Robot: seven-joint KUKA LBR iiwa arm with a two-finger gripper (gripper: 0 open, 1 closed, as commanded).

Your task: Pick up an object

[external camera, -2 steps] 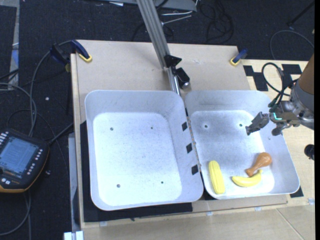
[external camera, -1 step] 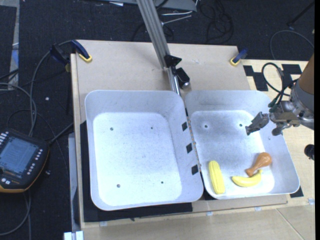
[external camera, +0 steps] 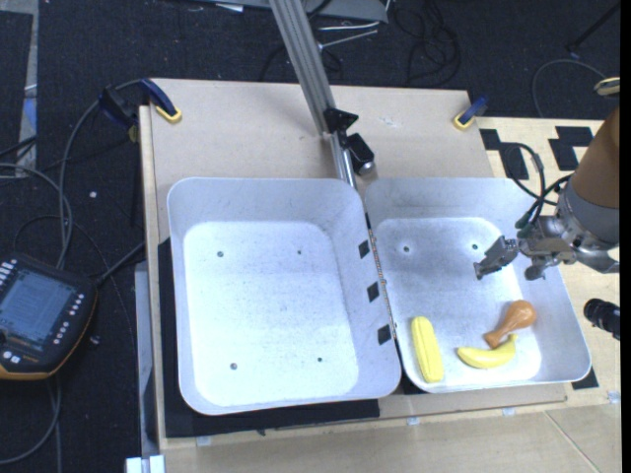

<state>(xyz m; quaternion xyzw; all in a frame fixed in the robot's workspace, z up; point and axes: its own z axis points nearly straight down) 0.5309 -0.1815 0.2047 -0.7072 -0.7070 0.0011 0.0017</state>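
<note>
2 shallow white bins sit side by side on a tan wooden bench, their inner rims touching along the middle. The left bin has a speckled floor with a few small dark dots. The right bin holds 3 items, all gathered toward its near edge. A yellow corn cob lies nearly parallel to the divider, close to the bin's left wall. Just to its right a yellow banana lies curved along the near edge, apart from the corn. An orange-brown piece shaped like a chicken drumstick rests above the banana, its thin end pointing down and touching or almost touching the banana's upper side; the view is too coarse to say which.

The arm reaches in from the right, its orange band showing at the frame's edge. The gripper hangs over the right bin's far-right part, well above the 3 items in the picture and apart from all of them. Its 2 dark fingers are spread a moderate way with nothing between them, 1 tip pointing left toward the bin's middle.

Behind the bins a slanted metal rail runs up toward the top of the frame. A handheld control pendant lies on the dark floor at the left, and blue-and-yellow clamps grip the bench's far corners.
</note>
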